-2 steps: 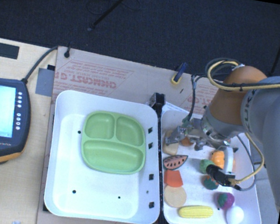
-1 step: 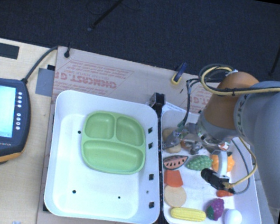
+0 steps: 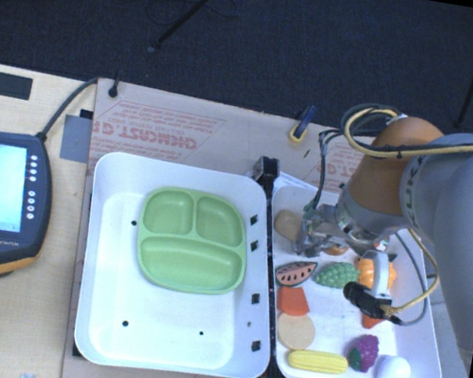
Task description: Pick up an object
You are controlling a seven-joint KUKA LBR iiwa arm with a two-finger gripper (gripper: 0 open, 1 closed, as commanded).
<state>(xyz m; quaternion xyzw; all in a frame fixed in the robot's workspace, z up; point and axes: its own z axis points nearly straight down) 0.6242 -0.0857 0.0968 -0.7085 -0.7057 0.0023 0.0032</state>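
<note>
The right-hand shallow white bin (image 3: 429, 353) holds a scatter of small plastic toy foods, any of which could serve as the thing to lift: a red watermelon slice with dark seeds (image 3: 295, 272), a green bunch of grapes (image 3: 336, 275), an orange fruit-shaped piece (image 3: 377, 274), a flat orange-red wedge (image 3: 294, 302), a tan round biscuit-like disc (image 3: 295, 331), a yellow corn cob (image 3: 317, 362), a purple grape cluster (image 3: 363, 352) and a white egg-shaped piece (image 3: 392, 370). They look light, stiff and hollow, with smooth, likely slippery skins; rounded ones such as the egg may roll or squirt out, so a hold across the narrow middle seems safest, and the flat disc would be hard to get under. The pincer (image 3: 314, 236) hangs low over the bin's upper part, just above the watermelon slice and beside a brownish lump (image 3: 287, 225); whether it is apart, together or on anything I cannot tell, since the wrist and cables cover it. The left white bin (image 3: 100, 295) on the table carries a green three-compartment plate (image 3: 193, 241).
</note>
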